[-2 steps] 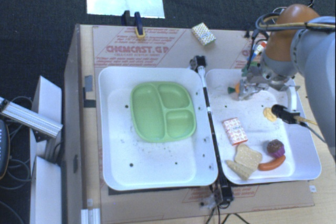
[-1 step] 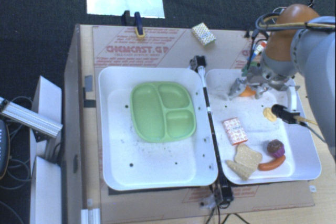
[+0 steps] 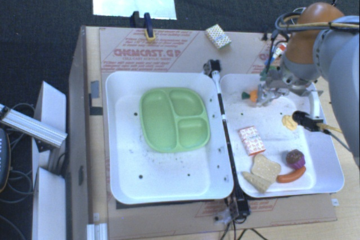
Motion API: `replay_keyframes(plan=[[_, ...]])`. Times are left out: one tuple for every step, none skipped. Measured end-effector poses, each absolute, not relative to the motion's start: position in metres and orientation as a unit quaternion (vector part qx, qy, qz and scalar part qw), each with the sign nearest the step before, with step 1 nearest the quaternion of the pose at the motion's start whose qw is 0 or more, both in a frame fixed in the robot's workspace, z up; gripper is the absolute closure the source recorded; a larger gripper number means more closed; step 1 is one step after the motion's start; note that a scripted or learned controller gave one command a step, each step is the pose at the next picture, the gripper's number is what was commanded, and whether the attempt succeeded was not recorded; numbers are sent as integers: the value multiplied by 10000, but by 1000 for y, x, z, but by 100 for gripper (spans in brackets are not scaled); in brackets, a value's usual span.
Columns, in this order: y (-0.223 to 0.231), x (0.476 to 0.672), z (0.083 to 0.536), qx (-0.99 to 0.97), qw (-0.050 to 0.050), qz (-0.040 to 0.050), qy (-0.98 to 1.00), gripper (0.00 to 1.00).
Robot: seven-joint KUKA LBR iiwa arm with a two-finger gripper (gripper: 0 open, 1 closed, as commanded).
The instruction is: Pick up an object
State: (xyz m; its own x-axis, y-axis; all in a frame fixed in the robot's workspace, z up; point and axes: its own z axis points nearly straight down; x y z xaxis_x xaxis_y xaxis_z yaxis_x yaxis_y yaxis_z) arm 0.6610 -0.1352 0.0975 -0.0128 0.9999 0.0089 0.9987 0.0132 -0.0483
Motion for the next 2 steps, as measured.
replay_keyframes(plan=[[-135,661,98,-7020,196,139,-7117,0],[-179,665,79,-7061,79,60,-7081,0]])
